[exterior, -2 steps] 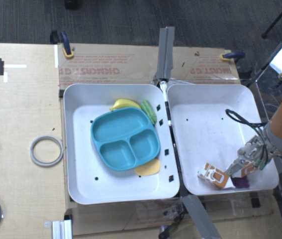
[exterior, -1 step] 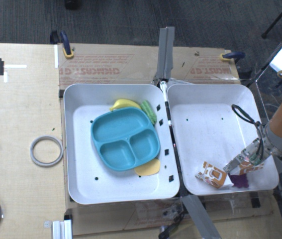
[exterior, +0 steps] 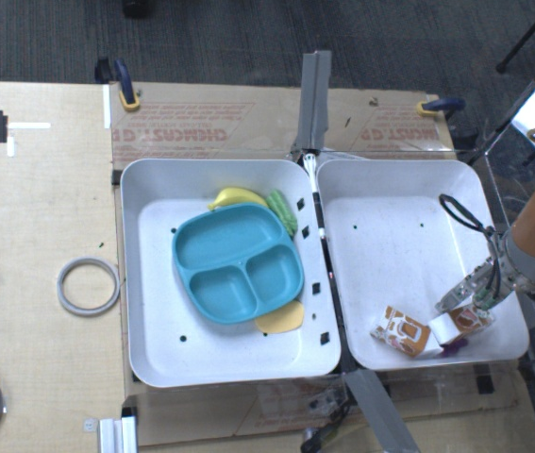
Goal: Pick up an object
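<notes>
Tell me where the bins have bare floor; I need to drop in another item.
The right bin is bare from its back wall forward to the snack packets and end effector. The left bin is crowded by the blue tray, leaving a bare strip along its left wall.

Light even, diffuse, from overhead. White bins (exterior: 399, 196) bright, near washed out on their floors; soft short shadows under the blue tray (exterior: 239, 262). Dark floor at top edge underexposed. Overall slightly soft focus; gripper (exterior: 470, 295) near bin's right edge blurred. Strong glare at upper right corner.
</notes>
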Controlling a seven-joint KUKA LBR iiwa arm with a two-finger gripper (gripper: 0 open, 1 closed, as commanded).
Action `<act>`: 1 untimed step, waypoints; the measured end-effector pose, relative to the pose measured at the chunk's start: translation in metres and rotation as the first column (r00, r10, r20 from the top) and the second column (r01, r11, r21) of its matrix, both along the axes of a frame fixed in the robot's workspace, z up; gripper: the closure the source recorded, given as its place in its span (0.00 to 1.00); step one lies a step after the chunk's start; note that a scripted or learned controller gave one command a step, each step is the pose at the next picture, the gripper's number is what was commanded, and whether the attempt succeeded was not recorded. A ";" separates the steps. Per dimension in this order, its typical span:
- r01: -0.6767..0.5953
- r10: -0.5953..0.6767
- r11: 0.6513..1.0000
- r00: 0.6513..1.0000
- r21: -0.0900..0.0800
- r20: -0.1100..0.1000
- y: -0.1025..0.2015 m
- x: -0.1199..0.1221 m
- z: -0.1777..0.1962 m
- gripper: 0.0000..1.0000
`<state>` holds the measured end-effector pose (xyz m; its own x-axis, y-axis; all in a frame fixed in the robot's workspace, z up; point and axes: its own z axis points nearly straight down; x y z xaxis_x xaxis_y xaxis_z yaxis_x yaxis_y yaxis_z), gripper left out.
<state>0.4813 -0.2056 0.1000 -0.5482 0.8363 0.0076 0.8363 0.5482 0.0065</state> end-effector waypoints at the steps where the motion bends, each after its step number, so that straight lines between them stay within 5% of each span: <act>1: -0.099 0.099 0.995 0.995 -0.010 0.000 0.014 -0.003 -0.008 1.00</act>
